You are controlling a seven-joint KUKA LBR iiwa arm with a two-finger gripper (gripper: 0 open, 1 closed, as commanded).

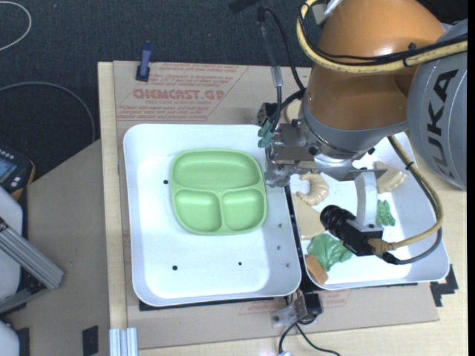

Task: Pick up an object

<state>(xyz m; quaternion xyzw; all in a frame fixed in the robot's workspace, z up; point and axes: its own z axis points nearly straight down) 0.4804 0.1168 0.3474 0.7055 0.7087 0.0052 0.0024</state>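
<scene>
We look down on two white bins side by side. The left bin (148, 221) carries a green divided plate (219, 191), lying flat with its single wide compartment toward the far side and the two smaller ones nearer us. The right bin (434, 262) holds the small things that could be picked: a pale curled piece (315, 190) close to the wall between the bins, a green leafy piece (329, 250) at the near corner, a smaller green bit (384, 213) further right, and a light tan piece (393, 179) by the arm's flank.

The arm (371, 73) hangs over the far part of the right bin, and its gripper (291, 154) sits low at the seam between the bins, just beside the plate's far right corner. The relation that counts is this: the pale curled piece lies just on the near side of the gripper and a little to the right, nearly under the wrist, with its curve opening toward the left. The leafy piece is further toward us, past a black cable fitting (349, 230) (which may crowd any approach there).

As for the jaws, the wrist housing covers them from this angle, so we cannot tell whether they are spread or closed, and we see nothing held. In our judgement the nearest candidate is the curled piece.
</scene>
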